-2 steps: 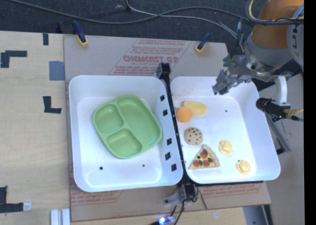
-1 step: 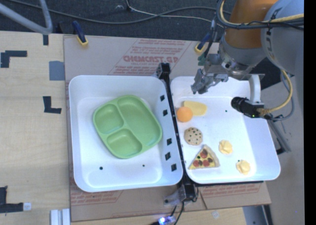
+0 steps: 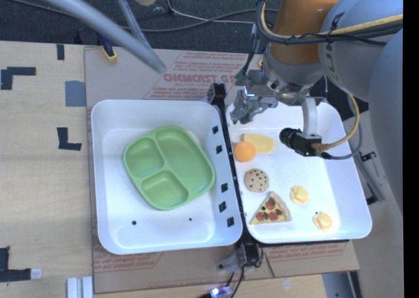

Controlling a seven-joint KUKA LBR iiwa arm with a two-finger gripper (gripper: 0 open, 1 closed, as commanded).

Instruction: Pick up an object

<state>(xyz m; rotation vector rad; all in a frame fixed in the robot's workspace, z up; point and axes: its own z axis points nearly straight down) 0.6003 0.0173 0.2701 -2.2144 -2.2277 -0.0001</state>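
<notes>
My gripper point(image 3: 245, 111) hangs over the far left corner of the right bin point(image 3: 350, 179), with nothing visibly in it. Just in front of it lie a pale yellow flat piece point(image 3: 262, 143) and an orange ball point(image 3: 244, 152), touching each other. Further toward the front sit a chocolate-chip cookie point(image 3: 256, 180) and a pizza slice point(image 3: 270, 210). Two small yellow pieces point(image 3: 299, 194) point(image 3: 322, 221) rest at the front right of that bin.
The left bin point(image 3: 105, 179) holds a green divided plate point(image 3: 169, 167). A black divider point(image 3: 224, 166) runs between the bins. The arm's orange band point(image 3: 311, 8) and grey body loom over the right bin's far side. A black wrist-mounted part point(image 3: 298, 139) hangs above the bin.
</notes>
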